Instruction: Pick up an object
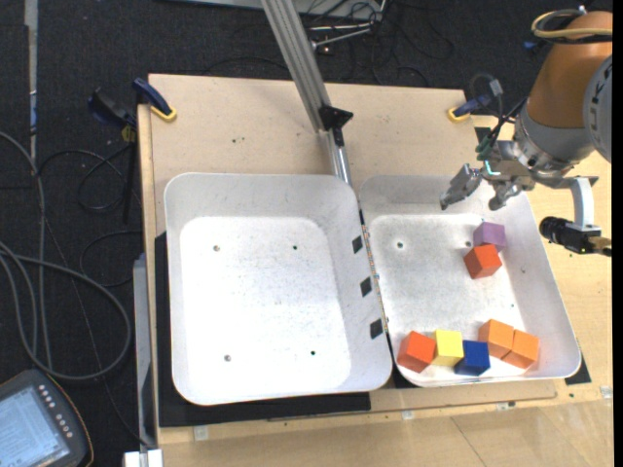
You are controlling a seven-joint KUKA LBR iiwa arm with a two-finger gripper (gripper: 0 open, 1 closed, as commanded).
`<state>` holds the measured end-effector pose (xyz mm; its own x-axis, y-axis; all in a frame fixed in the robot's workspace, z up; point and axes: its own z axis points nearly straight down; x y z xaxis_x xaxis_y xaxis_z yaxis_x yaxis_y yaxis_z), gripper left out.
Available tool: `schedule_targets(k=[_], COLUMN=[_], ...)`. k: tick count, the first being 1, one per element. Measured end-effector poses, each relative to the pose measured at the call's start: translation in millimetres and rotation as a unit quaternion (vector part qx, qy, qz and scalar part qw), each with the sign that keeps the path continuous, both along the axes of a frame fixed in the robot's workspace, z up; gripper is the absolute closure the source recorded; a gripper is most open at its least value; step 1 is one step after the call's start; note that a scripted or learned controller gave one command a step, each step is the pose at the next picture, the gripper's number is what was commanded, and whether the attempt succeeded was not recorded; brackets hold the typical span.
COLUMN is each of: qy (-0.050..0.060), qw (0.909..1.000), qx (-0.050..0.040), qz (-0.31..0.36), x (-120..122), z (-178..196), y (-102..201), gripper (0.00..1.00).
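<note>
My gripper (480, 193) hangs over the far edge of the right bin (409, 261), its two fingers spread apart with nothing between them. Just below it lie a purple block (491, 233) and a red-orange block (482, 261), touching each other. Along the bin's near edge sit an orange block (418, 349), a yellow block (449, 344), a blue block (474, 357) and two more orange blocks (510, 341).
The left bin (258, 280) lies beside the right one. A metal pole (297, 52) slants down to the gap between the bins. Blue and yellow clamps (151, 100) grip the board's far corners. A tablet (34, 426) sits at the bottom left.
</note>
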<state>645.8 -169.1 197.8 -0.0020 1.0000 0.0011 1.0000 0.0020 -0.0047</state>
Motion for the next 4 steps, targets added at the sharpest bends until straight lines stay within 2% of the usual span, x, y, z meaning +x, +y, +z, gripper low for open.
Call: schedule_targets(k=[1,3,4], qy=[-0.002,0.0,-0.004], qw=[1.0,1.0,1.0], qx=[-0.0008,-0.0004,-0.0013], qz=[0.001,-0.001,-0.001], x=[1,-10,-8], z=[2,-101,-87], y=[0,-2,-3], gripper=[0.0,0.0,1.0])
